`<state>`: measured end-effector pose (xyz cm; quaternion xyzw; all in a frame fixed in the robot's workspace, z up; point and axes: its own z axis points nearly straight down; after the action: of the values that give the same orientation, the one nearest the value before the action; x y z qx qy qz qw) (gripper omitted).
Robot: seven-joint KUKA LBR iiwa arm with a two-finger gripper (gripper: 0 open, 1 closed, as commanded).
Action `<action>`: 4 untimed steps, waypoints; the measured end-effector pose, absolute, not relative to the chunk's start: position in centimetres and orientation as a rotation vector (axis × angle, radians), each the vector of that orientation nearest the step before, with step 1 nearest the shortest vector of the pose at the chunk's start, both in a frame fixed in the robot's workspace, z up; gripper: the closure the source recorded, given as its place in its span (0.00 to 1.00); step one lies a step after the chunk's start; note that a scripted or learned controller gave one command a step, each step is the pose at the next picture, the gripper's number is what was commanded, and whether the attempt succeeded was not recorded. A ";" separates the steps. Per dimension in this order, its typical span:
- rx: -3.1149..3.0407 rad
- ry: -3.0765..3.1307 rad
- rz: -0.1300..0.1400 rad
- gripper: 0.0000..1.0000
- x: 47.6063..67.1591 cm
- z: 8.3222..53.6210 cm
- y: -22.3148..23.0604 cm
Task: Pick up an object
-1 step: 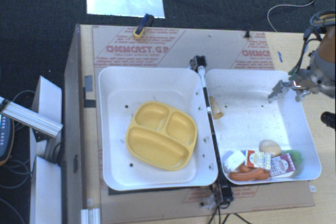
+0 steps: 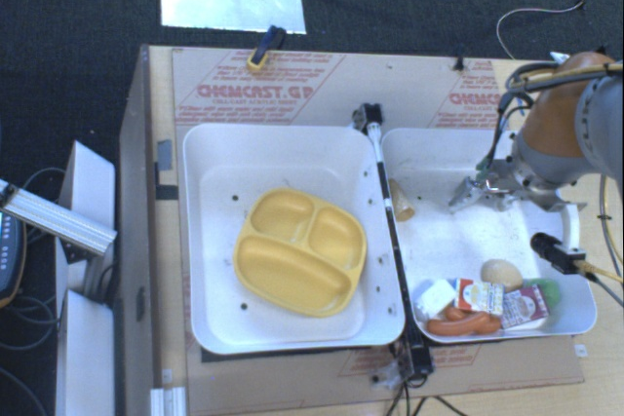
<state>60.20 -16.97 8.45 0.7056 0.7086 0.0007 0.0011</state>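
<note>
My gripper (image 2: 480, 192) hangs over the upper part of the right bin (image 2: 429, 151), above bare white floor. Nothing shows in it. The loose objects lie clustered in that bin's near right corner: a beige egg-shaped piece (image 2: 501, 272), a red and white carton (image 2: 478, 294), a second red carton (image 2: 526, 305) with something green (image 2: 549, 289) behind it, a white piece (image 2: 437, 297) and an orange sausage-like piece (image 2: 460, 324). A small tan object (image 2: 400, 201) rests against the bin's left wall, to the gripper's left.
The left bin (image 2: 210, 209) holds a yellow divided tray (image 2: 299, 249). A black divider rail (image 2: 388, 219) runs between the bins. The grey arm with its orange band (image 2: 561, 117) comes in from the right, and a black fitting with a yellow cable (image 2: 553, 253) sits over the bin's right rim.
</note>
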 end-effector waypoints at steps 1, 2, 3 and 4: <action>2.216 2.224 0.002 0.00 60.2 8.5 -17.0; 2.216 2.224 0.002 0.00 60.2 8.5 -17.0; 2.215 2.225 0.005 0.00 63.7 8.5 -9.9; 2.219 2.222 0.000 0.00 58.7 8.4 -11.4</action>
<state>58.67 -11.36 8.44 0.7066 0.7076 0.0002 0.0005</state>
